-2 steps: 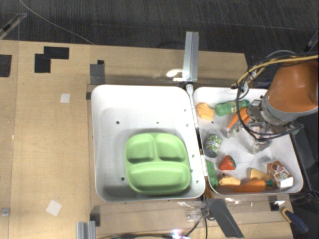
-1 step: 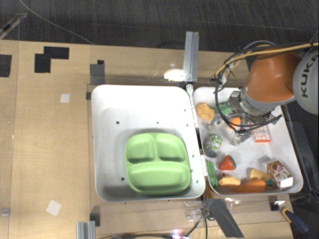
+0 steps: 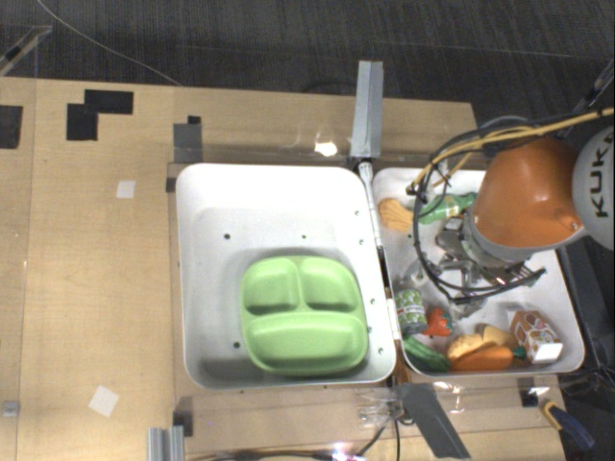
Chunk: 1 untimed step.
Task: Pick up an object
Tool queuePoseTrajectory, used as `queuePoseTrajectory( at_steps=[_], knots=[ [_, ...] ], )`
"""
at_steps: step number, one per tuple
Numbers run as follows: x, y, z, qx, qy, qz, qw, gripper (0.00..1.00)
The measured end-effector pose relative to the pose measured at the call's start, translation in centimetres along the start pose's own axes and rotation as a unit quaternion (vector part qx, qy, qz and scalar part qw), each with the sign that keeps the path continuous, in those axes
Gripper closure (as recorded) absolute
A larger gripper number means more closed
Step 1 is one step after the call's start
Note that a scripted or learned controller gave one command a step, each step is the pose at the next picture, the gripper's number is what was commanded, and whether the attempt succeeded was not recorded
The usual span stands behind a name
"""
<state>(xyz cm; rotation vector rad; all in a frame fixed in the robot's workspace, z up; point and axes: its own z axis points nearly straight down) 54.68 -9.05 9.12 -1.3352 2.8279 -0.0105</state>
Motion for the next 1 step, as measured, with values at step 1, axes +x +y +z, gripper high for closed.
queuePoseTrajectory(
  at_steps=[1],
  knots=[
    [2.34, -3.92, 0.09, 0.001, -0.001, 0.036, 0.9993, 0.0]
  ],
)
